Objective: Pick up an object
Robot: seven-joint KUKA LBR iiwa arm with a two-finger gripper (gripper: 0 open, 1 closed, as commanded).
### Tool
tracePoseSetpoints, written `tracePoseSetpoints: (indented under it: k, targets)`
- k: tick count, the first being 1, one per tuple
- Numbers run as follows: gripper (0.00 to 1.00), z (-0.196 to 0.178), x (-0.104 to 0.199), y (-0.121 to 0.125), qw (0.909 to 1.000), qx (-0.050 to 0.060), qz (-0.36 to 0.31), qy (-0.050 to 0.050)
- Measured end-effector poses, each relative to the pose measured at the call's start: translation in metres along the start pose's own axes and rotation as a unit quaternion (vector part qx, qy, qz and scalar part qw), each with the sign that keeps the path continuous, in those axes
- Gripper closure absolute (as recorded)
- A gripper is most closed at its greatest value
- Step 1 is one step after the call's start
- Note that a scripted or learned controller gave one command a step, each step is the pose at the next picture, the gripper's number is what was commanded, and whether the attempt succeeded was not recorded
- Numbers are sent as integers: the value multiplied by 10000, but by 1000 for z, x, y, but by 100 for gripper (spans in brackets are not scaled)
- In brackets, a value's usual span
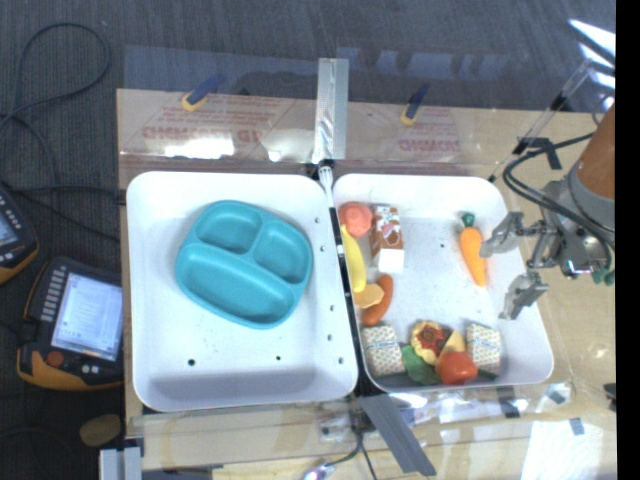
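The pincer hangs at the right of the frame over the right rim of the right-hand shallow white bin, its two grey fingers spread apart with nothing between them. The nearest candidate is the small orange plastic carrot with a green top, lying alone in the upper right part of that bin, just left of the fingers and apart from them. The other toys crowd together: a yellow plastic banana against the bin's left wall, a red tomato-like piece and a brown-and-white block near the upper left, and a cluster along the lower edge that includes two checked wrapped pieces and a red round toy. The main risk is probably the rim: a descent from this spot could land a finger on the bin's right wall, or close on air beside the carrot, which is slim and may roll or slip out. Aiming for the lower cluster could nudge neighbours and grab two or none. Open floor surrounds the carrot in the middle right of the bin, giving the best room. The left-hand white bin holds a teal sectioned plastic plate.
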State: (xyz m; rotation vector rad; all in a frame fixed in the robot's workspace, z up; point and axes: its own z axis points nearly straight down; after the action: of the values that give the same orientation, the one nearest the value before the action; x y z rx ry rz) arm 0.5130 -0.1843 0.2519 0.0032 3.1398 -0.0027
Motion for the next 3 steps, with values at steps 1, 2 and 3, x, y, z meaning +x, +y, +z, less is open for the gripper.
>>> tracePoseSetpoints:
  k: [1,2,3]
  targets:
    - [0,36,26,-1,9971,3,-761,2]
    - [0,53,-46,-37,9996,-5,-298,-4]
    - [0,158,-94,-38,9968,9,797,-8]
